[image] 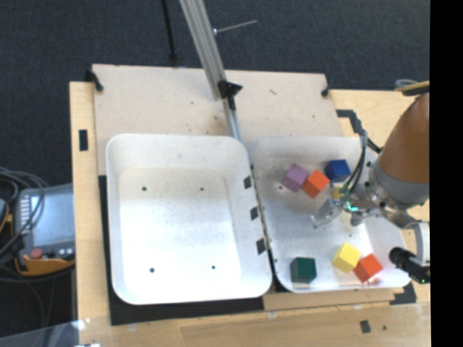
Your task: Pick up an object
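Gripper [334, 212] is being held mid right bin [286, 266], bare floor to its left; grip state can't be told. Orange block [315, 183] is lying just above-left.

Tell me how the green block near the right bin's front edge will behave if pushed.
The green block looks like a flat-faced cube, so it would probably slide rather than roll. It seems rigid, likely holding its shape. It sits by the right bin's front wall, which may stop it.
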You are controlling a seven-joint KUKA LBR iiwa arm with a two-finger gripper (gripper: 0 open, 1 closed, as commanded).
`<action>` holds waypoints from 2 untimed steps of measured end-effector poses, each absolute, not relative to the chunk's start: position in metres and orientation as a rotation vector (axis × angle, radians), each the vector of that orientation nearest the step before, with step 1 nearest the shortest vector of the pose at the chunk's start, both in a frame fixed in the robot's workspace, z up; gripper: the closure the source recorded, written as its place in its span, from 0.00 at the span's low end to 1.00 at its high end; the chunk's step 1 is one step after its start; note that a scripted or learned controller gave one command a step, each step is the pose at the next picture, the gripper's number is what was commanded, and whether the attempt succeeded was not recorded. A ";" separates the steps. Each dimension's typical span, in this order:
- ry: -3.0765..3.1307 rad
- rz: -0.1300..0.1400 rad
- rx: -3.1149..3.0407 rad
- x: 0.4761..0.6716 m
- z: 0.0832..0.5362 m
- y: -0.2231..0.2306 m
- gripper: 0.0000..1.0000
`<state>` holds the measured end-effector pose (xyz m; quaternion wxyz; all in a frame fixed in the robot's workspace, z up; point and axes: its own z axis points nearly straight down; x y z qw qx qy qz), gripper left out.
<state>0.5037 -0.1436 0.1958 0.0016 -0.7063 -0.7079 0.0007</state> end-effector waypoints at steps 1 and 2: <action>-2.221 -0.003 -2.223 0.505 0.198 -0.144 0.00; -2.214 0.006 -2.225 0.503 0.150 -0.135 0.00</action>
